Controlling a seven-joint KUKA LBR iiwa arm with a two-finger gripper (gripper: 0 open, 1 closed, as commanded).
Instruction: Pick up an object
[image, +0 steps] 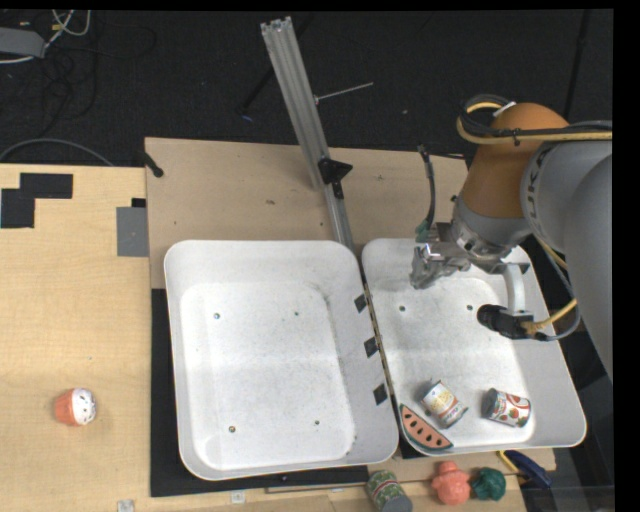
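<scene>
While hovering over far end of right-hand shallow white plastic bin (400, 262), my two-finger metal claw (428, 268) sat low above bare floor, nothing between fingers; couldn't tell whether tips stood apart or together. Nearest candidate, small white-and-gold tin can (442, 402), lay well apart from claw, toward near rim, long axis slanted across bin. Red-and-white printed can (506, 408) lay just right of it, watermelon-slice toy (425, 428) at near-left corner. Judged next move as long reach toward near rim.
</scene>
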